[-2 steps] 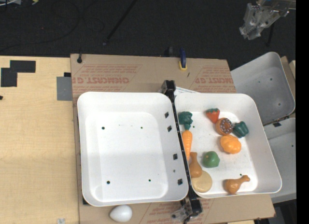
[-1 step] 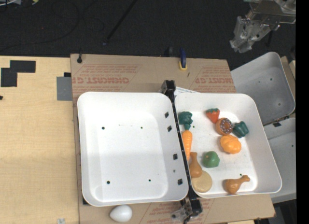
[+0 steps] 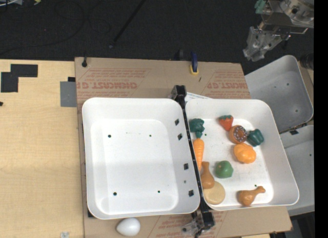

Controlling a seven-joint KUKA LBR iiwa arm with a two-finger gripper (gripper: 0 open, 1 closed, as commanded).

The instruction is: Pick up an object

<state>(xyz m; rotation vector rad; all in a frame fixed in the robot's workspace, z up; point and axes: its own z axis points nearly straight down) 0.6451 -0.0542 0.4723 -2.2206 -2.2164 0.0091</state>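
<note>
Toys [image 3: 225, 152] in right bin [image 3: 277, 129]; end effector [image 3: 258, 44] high above (upper right).

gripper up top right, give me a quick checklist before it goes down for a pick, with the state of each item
1. Gripper clear of the bins: ok, it hangs above and behind the right bin.
2. Nothing between its fingers: cannot tell, too small and blurred.
3. Targets available: ok, toy foods lie in the right bin.
4. Isolated target: ok, the green pepper and drumstick lie apart from the rest.
5. Crowded spots: not ok, the donut touches its neighbours.
6. White egg: not ok, it lies outside the bins.
</note>
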